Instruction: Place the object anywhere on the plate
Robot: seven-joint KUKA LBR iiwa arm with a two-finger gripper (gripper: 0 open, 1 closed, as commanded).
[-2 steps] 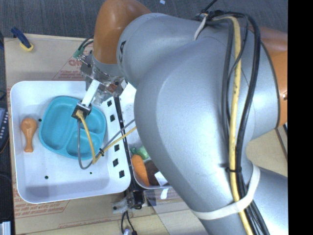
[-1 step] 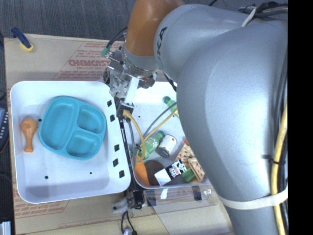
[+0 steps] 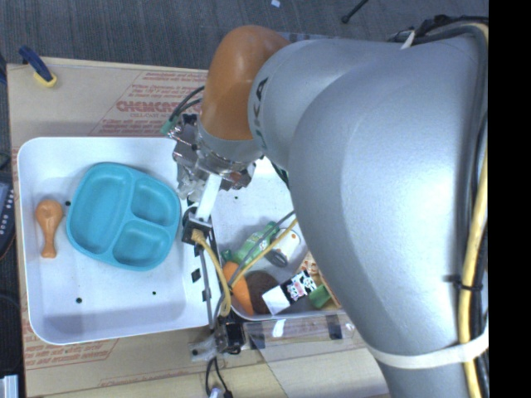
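A blue-handled clamp grips the far left corner of the cardboard-covered tabletop, well behind the teal plate that anchors the scene. The plate, a three-compartment dish, lies flat in the left white bin, toward its middle, all three compartments bare. Just left of the plate, apart from its rim, rests a toy chicken drumstick, its tan knob end toward the far wall and its orange shank pointing toward the near side.

Right of the plate, above the wall shared by the two bins, hangs the grey arm with its orange band, the wrist pointing down. The end effector sits just beyond the plate's right rim; whether it is released or clenched cannot be told from this angle, and nothing can be made out in its grasp.

Farther right of the plate, the right white bin is largely hidden beneath the arm. In its near part lies a jumble of small items: a green-and-white piece, an orange ball-like thing, a dark brown object and a black-and-white patterned item. A yellow cable runs along the dividing wall toward the tabletop's near edge.
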